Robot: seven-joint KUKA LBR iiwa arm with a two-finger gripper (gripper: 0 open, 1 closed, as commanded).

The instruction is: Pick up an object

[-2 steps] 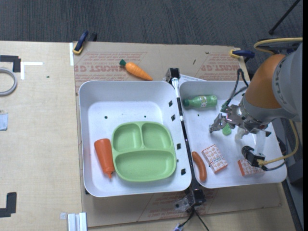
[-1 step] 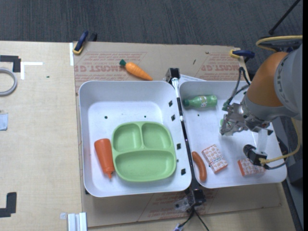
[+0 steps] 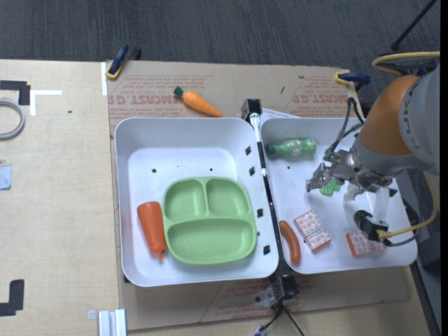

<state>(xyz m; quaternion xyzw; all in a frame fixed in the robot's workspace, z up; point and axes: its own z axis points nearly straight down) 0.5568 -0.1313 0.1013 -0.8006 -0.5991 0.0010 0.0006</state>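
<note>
My gripper (image 3: pixel 323 181) hangs over the middle of the right bin (image 3: pixel 392 261), at the end of the grey arm reaching in from the right. A small green thing (image 3: pixel 330 187) shows right at its tip; whether it is gripped or lies below is unclear. A green bottle (image 3: pixel 292 148) lies at the back of this bin, just up and left of the gripper. Near the front lie a brown-red sausage (image 3: pixel 290 241), a patterned carton (image 3: pixel 312 230) and a red patterned packet (image 3: pixel 359 244).
The left bin (image 3: pixel 140 145) holds a green divided plate (image 3: pixel 208 220) and an orange-red carrot-shaped toy (image 3: pixel 151 228) at its left. A toy carrot (image 3: pixel 198 101) lies on the cardboard behind the bins. Blue clamps (image 3: pixel 117 60) grip the cardboard's back edge.
</note>
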